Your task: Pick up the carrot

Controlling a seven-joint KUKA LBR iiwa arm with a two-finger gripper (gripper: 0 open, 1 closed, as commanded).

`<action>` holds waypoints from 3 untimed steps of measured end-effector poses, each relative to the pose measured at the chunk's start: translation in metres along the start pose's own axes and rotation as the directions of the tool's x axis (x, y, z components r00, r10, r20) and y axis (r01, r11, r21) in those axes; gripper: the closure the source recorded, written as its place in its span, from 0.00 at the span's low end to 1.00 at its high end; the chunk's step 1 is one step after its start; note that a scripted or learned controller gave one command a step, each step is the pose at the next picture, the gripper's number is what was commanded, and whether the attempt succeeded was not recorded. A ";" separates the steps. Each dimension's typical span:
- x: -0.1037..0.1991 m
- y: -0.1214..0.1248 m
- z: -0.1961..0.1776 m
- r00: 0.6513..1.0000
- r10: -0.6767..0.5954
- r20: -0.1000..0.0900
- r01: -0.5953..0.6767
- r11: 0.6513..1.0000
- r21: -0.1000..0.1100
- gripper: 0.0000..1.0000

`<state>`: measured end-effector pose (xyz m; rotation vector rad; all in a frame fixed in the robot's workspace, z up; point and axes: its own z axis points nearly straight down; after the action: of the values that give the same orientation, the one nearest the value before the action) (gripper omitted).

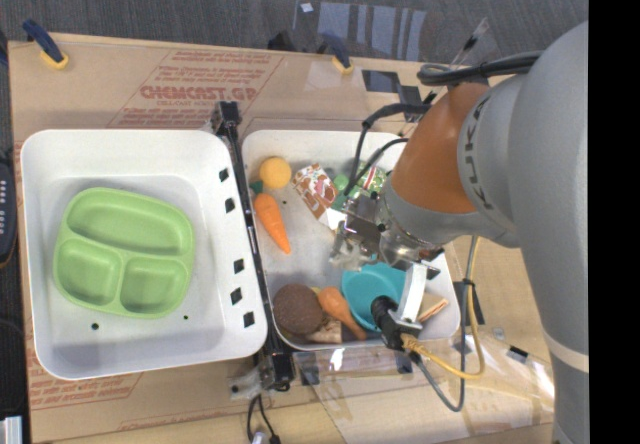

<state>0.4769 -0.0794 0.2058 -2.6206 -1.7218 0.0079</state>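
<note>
While the grey arm [520, 172] reaches in from the right, bent over the right bin [300, 144], its orange band sits above the wrist and the gripper [350, 237] hangs low over the bin's middle; whether it is open or closed cannot be told from here. Dark letters run along the arm beside the band, too foreshortened to read. The carrot [272, 221] lies on the bin floor near the left wall, just left of the gripper and apart from it, below a yellow ball [274, 171]. A green divided plate [124, 252] rests in the left bin [60, 157]. Red print on the cardboard covering the bench [150, 62] reads roughly "CHEMCAST GP".
</note>
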 end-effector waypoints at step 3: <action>0.134 0.002 -0.029 0.992 0.129 0.002 -0.129 0.992 0.003 1.00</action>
<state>0.5322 0.0426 0.2348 -2.7253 -1.5484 0.0130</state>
